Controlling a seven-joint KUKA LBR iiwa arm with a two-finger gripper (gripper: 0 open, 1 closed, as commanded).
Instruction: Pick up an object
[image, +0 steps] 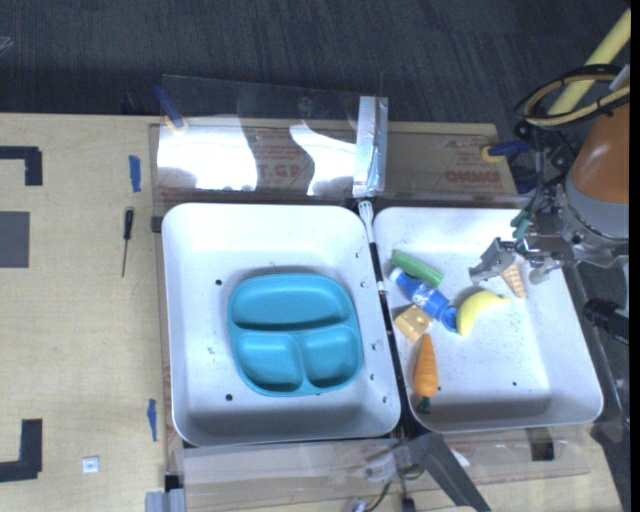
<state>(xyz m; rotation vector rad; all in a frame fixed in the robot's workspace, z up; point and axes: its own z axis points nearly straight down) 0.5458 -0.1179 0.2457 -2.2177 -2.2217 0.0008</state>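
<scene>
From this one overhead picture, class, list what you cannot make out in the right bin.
- Gripper: blurred, so the finger state is unreadable.
- Pale object beside it: too small to identify.
- Blue bottle: label too small to read.
- Carrot: green tip merges with the shadow along the bin wall.

A robotics lab. Two white bins (380, 420) sit on a plywood bench (70, 330) marked with black tape, with a clear taped screen (300, 145) behind the bins. Dark carpet (300, 40) lies beyond the bench.

Two white bins (190, 330), one blue tray (295, 332), one carrot (426, 366), one banana (478, 308).
</scene>
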